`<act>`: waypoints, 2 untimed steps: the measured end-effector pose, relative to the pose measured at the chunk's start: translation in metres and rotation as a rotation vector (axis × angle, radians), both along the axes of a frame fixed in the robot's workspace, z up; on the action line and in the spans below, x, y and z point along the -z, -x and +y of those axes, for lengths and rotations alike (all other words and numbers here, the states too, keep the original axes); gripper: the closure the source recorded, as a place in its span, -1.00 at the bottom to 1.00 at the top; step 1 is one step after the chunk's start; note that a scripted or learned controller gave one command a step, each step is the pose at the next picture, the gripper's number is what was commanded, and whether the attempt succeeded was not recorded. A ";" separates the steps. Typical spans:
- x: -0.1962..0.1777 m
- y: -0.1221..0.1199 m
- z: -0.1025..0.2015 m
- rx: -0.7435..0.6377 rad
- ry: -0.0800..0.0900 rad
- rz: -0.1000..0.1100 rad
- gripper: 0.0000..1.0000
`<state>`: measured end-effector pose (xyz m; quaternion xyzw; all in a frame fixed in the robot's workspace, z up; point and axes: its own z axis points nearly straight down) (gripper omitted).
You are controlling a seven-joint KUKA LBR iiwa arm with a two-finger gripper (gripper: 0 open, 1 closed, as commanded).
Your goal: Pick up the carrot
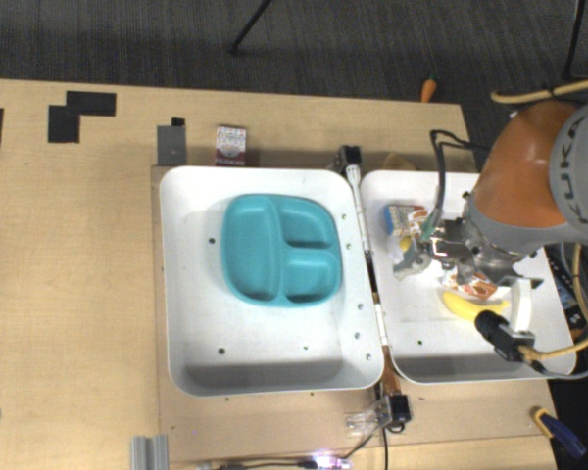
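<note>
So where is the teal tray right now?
The teal tray lies in the middle of the left bin, on the camera view's left half, apart from the arm working over the right bin.

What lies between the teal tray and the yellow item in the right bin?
In the camera view, between the teal tray and the yellow item run the two bins' touching rims, then bare white bin floor.

I see a teal tray point(279, 248) in the white left bin point(191, 360), a yellow item point(463, 305) in the white right bin point(421, 346), tan counter point(69, 311), grey-and-orange arm point(529, 179).
</note>
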<state>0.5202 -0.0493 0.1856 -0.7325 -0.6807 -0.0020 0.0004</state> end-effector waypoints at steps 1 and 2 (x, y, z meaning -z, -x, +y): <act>-0.011 -0.002 -0.002 0.002 0.002 -0.005 1.00; 0.001 0.018 0.111 0.023 -0.003 0.002 1.00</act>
